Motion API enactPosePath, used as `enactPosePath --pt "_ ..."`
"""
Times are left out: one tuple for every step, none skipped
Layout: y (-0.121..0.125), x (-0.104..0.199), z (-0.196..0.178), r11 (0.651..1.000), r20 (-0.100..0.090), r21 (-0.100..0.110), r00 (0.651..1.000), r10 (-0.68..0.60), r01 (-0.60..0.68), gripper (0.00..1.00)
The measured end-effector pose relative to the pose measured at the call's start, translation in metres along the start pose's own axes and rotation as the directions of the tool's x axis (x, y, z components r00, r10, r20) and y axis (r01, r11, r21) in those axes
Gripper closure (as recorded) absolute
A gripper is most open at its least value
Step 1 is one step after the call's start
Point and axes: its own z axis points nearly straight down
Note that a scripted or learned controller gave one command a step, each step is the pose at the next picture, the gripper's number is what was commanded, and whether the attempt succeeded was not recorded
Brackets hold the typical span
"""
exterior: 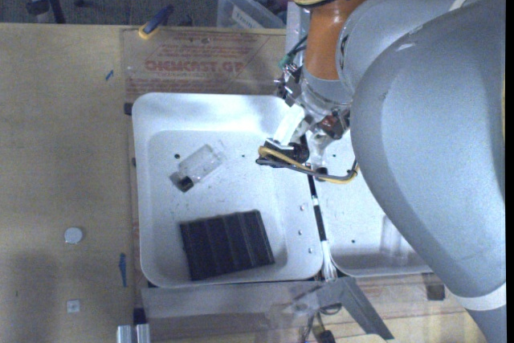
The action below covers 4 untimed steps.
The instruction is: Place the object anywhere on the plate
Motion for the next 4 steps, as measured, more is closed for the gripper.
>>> enactPosePath --pt "0.000 0.003 0.001 1.000 0.004 -0.002 1.000 0.022 -0.022 1.00" --pt "0.000 0.005 0.001 0.999 0.004 -0.004 0.999 0.045 -0.045 1.00" --pt "0.006 0.011 -0.001 0.996 -0.023 -0.032 0.996 -0.081 0.080 1.00" --pt "0.009 0.016 -0.004 0.993 -0.036 -0.046 0.993 -0.112 0.111 1.00"
